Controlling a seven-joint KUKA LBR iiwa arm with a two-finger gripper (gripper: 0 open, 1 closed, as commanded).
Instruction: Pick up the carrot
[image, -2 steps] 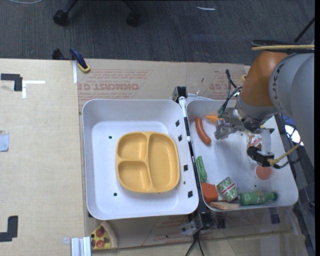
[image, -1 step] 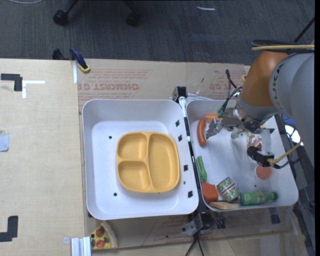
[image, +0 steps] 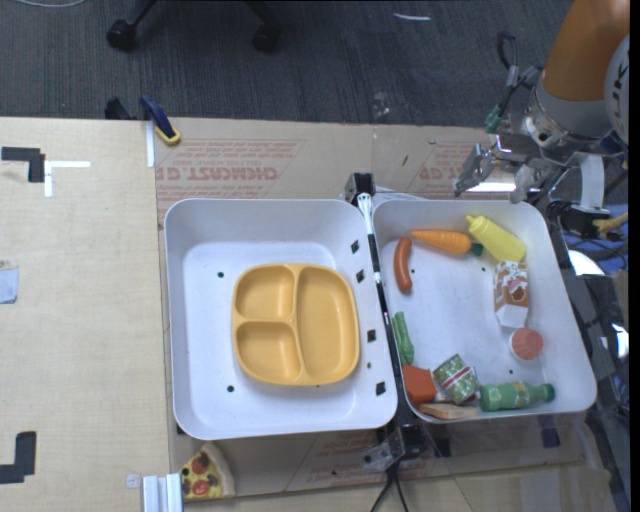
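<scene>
Nearest the lens, a pizza slice toy (image: 203, 476) is passed over; the carrot (image: 441, 240) is seen in the right bin (image: 570, 330), long axis three-to-nine, at about seven o'clock from the gripper (image: 497, 165), whose fingers seem spread and empty.

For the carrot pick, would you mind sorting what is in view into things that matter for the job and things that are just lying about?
Belongs to the job:
carrot, at the back of the right bin
gripper, above that bin's far edge

Just lying about:
yellow bottle
sausage
green bottle
yellow divided plate in the left bin
pizza slice on the bench
</scene>
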